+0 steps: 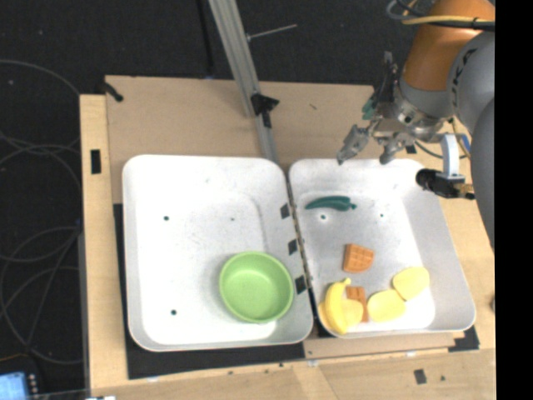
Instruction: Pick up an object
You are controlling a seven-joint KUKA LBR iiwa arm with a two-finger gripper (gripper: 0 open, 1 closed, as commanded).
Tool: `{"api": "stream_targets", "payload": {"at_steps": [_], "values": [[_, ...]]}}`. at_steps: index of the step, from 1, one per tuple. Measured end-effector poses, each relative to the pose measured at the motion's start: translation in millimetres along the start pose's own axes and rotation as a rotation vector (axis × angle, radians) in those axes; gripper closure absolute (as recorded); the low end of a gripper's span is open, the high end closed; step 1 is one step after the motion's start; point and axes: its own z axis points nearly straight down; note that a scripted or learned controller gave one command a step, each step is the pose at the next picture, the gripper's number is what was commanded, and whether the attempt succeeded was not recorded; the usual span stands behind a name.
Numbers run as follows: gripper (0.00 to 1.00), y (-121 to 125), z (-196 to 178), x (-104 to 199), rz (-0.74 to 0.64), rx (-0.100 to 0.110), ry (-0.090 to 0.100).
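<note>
My gripper [366, 150] hangs open above the far edge of the right bin [433, 223], its two fingers spread apart with nothing between them. Below it in that bin lie a dark green pepper-like piece [330, 203], an orange waffle piece [358, 258], a smaller orange piece [356, 293], a yellow banana-like toy [336, 308] and two yellow rounded pieces [385, 306] [410, 282]. A green bowl [256, 286] sits in the left bin [166, 223], near its front right corner.
A grey metal post [237, 52] slants up behind the two bins, its clamp near the divider. Black clips [293, 240] line the divider between the bins. A black fitting [437, 182] sits at the right bin's far right rim. Cables lie on the dark floor at left.
</note>
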Motion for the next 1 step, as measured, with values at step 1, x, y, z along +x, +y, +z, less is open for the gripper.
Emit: {"api": "stream_targets", "payload": {"at_steps": [1], "values": [[0.00, -0.1, -0.1, -0.7, 0.000, 0.001, -0.002]]}}
